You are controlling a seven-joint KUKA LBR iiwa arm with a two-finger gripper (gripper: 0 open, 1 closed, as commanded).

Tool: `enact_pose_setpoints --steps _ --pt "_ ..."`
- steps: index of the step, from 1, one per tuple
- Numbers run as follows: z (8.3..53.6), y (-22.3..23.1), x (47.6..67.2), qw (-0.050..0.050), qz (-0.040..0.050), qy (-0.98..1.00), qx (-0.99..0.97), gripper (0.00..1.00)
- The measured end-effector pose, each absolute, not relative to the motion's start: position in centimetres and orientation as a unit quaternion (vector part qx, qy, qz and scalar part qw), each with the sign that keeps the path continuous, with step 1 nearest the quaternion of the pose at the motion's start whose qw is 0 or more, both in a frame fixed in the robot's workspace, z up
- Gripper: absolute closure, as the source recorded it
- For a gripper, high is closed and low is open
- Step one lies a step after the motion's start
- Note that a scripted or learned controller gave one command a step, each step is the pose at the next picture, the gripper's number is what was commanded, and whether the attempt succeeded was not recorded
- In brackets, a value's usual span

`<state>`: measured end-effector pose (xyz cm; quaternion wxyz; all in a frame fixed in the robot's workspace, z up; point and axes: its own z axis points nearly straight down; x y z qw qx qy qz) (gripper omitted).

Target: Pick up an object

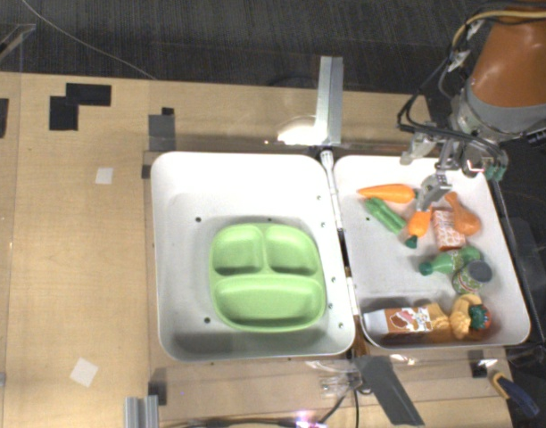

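Observation:
The right bin [505, 239] holds several toy foods: an orange carrot [386, 191], a green pod [385, 214], a smaller orange carrot [418, 225], a red-and-white packet [446, 230], a green can [470, 275] and a brown box [409, 320]. My gripper [431, 191] hangs low over the top of that bin, its tip between the large carrot and the packet, right above the small carrot. Nothing is seen held in it.
The left bin [184, 194] carries a green divided tray [268, 276]. A metal post [330, 96] stands behind the seam between the bins. Yellow and orange toys [467, 317] crowd the right bin's near corner. Cables loop beside the orange wrist band [516, 56].

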<state>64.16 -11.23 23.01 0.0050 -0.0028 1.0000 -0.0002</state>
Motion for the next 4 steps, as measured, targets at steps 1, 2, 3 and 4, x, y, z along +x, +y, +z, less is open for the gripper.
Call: enact_pose_setpoints --steps 1,2,3,4 --pt "9.3 -13.8 61.9 0.007 -0.0008 1.0 0.025 0.0" --pt "9.1 -8.1 56.8 0.008 -0.0001 1.0 0.014 0.0" --pt "9.4 -9.0 49.8 0.019 0.0005 0.992 0.123 0.0" --pt "9.5 -8.3 50.1 0.023 -0.0013 0.998 -0.053 0.0"
